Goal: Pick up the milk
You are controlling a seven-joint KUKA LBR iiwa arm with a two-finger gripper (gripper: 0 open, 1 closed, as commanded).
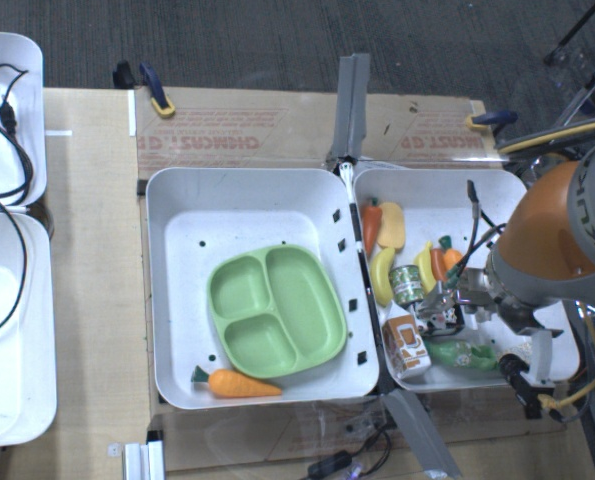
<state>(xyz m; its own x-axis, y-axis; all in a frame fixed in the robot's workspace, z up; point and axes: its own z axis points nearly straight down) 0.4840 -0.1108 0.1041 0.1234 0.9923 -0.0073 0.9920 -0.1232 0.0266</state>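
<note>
Reaching for the Milk in the Crowded Right Bin

Lying at the near left corner of the right bin [510, 183], the milk carton [408, 345] is resting on its side, touching the bin's left wall. The end effector [443, 310] is hovering just beside it, over the bin's middle; whether it is open or closed I cannot tell. A can [407, 284] is sitting just behind the carton, a banana [381, 273] is lying along the wall, and a green bottle [463, 354] is lying on the carton's right. Judging from this, the arm is needing to shift toward the near left corner, align across the carton's narrow sides, and descend without clipping the can or the wall.
</note>
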